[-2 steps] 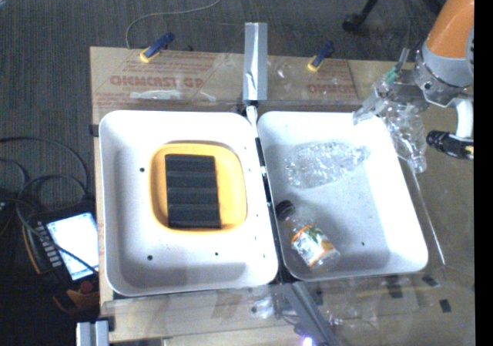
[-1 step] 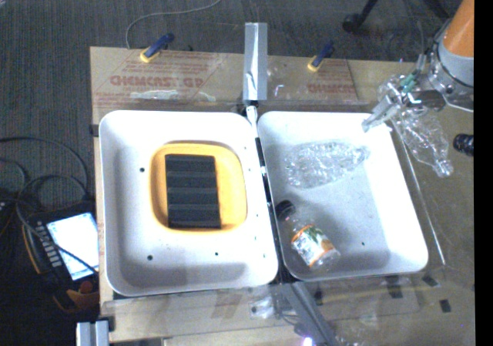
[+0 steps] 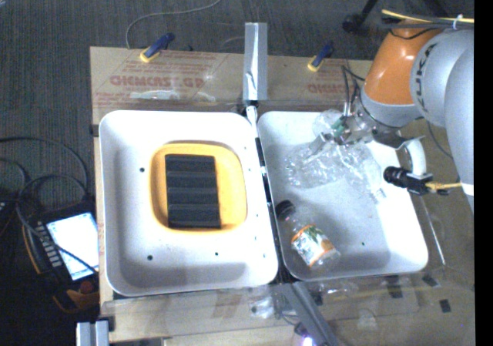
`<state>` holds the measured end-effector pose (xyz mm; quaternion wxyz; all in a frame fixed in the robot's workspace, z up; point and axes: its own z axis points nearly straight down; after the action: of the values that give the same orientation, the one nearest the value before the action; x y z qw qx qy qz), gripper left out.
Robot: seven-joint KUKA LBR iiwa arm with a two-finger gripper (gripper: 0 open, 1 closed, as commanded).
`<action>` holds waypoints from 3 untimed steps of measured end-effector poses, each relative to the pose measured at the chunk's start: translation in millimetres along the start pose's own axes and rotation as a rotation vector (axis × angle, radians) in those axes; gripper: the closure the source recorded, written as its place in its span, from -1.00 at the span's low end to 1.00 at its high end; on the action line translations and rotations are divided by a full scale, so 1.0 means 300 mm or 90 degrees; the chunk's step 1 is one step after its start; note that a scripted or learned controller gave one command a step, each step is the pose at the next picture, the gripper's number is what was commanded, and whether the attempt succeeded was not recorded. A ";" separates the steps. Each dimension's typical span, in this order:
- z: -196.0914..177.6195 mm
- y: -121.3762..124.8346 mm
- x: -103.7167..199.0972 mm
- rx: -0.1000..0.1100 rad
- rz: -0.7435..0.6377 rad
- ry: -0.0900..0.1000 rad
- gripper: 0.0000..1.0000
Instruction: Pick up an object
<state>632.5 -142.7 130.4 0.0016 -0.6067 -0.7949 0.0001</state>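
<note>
1. Plastic is what the tool [image 3: 344,130] is working at: it sits at the far side of the right bin [image 3: 400,256], down on a crumpled clear plastic bag [image 3: 327,159]. I cannot tell whether the tool is wide, narrow or holding anything; its end is lost against the shiny film.
2. Other candidates in that bin: a small clear bottle [image 3: 306,236] with a dark cap and an orange-green label, lying on its side near the front left corner, well apart from the tool.
3. Left bin [image 3: 123,206] carries a yellow tray with a black ribbed insert [image 3: 192,190], lying flat near the middle.
4. Risks, as I judge them: thin film may slip out or tear under a pinch; a loose bag could drag or snag on the bin wall just beside it; glare makes the bag's real edge hard to place, so the close may catch nothing.
5. Surface: a brown board [image 3: 169,78] under both bins, with printed lettering, two blue-and-yellow clamps [image 3: 156,46] at its far edge and a metal post [image 3: 255,63] between the bins.
6. Room: dark carpeted floor, loose cables, a chair base at the top, a lit handheld screen [image 3: 73,240] at the left.
</note>
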 end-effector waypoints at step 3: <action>0.068 -0.080 -0.025 -0.023 -0.038 -0.010 1.00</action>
<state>611.4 -156.3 110.0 -0.0160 -0.5827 -0.8124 -0.0096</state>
